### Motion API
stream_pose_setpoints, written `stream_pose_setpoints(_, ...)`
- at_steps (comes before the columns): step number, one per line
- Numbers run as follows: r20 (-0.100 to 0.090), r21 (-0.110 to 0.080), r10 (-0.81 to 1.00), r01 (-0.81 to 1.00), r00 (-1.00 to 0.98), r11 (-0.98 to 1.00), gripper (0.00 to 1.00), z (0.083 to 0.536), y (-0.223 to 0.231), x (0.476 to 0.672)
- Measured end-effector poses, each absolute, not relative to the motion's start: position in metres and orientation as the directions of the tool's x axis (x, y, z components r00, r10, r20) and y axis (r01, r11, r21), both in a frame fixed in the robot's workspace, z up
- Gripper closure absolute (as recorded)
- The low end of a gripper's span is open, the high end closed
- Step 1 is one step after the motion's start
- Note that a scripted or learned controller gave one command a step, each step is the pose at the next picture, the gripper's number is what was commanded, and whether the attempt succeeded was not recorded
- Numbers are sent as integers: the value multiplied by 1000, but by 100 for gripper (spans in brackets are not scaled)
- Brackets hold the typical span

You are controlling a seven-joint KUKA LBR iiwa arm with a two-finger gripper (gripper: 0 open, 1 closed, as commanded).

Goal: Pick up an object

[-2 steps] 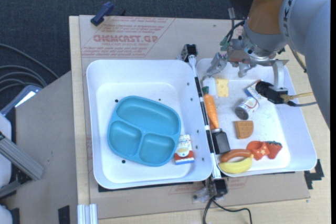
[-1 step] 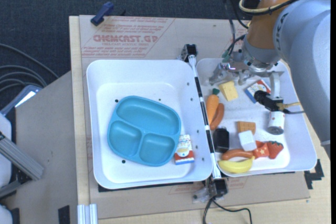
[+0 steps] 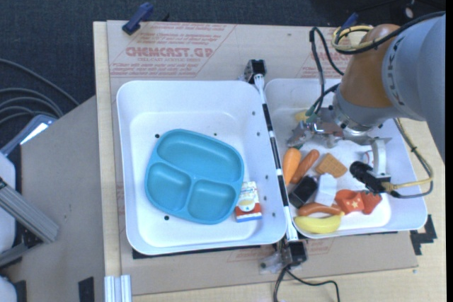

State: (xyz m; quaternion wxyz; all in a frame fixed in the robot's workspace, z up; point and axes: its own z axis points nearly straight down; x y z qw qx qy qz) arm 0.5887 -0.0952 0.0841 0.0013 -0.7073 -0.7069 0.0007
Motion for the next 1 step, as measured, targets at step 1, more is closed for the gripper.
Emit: stream_pose_setpoints(1,1,-1,1000,1000,1,-1,100,94,-95,589)
